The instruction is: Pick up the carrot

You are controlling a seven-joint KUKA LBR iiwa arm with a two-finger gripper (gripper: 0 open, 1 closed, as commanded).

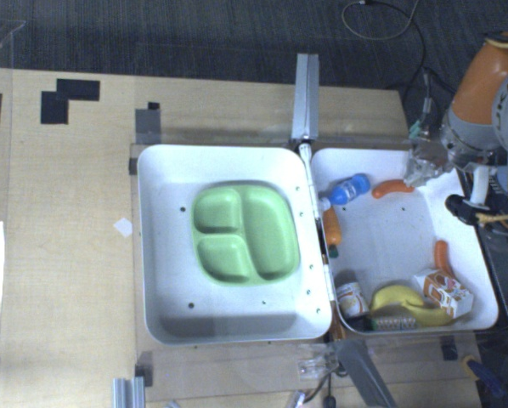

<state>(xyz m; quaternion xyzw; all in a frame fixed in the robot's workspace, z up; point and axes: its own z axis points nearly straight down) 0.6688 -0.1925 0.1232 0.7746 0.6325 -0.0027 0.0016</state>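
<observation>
Two orange pieces in the right bin (488, 300) look like the carrot. One is a short, slightly curved orange piece (393, 188) near the bin's back wall. My gripper (424, 170) is at that piece's right end, touching it or just above it. The other is a straight orange stick (330, 226) lying along the bin's left wall, well away from the gripper. The grey arm with its orange band (485, 75) comes in from the upper right.
A blue and white bottle (347, 189) lies just left of the curved orange piece. A reddish sausage-like piece (442, 253), a small carton (446, 292), a banana (403, 302) and a small can (348, 297) sit toward the bin's front. The left bin (165, 304) holds a green divided plate (242, 231).
</observation>
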